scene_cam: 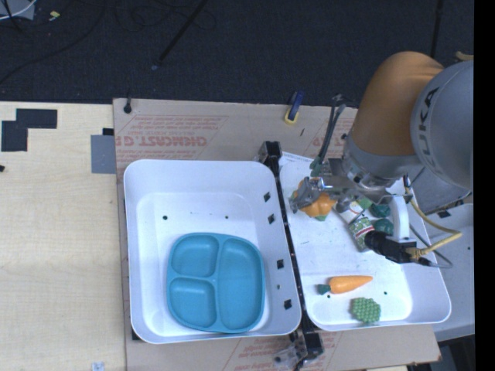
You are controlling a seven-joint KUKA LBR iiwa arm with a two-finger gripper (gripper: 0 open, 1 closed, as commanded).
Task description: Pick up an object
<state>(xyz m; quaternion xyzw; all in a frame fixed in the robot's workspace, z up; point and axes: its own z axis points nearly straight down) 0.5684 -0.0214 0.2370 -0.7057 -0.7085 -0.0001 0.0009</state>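
Arm (410, 122) bent over right bin (433, 300), end effector (313, 192) low.

Grey arm (448, 122), orange band, black lettering.

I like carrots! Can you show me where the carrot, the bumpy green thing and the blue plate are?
carrot (349, 284), camera view, middle of its orange body.
bumpy green thing (365, 310), camera view, its centre.
blue plate (216, 281), camera view, ridge between its compartments.

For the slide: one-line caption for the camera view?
Arm's pincer over a yellow toy in the right bin; blue tray in the left.
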